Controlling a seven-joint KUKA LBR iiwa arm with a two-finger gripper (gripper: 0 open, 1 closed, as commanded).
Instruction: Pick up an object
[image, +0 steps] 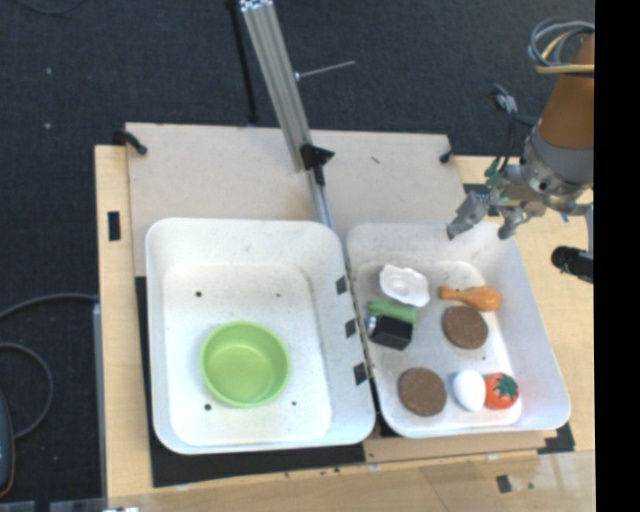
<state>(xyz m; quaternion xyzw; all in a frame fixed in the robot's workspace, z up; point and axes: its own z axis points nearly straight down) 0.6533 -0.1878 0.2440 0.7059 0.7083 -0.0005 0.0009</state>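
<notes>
A robotics lab: a plywood bench (118, 300) on dark carpet, two shallow white plastic bins (170, 260), an aluminium camera mast (280, 85), loose cables.

Bowl (245, 364) in left bin (170, 250); egg (468, 390) between cookie (422, 391) and tomato (501, 391), right bin (535, 330).

Single fixed overhead cam, tilted slightly, looks down on bench (115, 300) from moderate height. Left bin (170, 250) and right bin (530, 330) both fully in frame; arm (565, 120) enters at upper right edge.
</notes>
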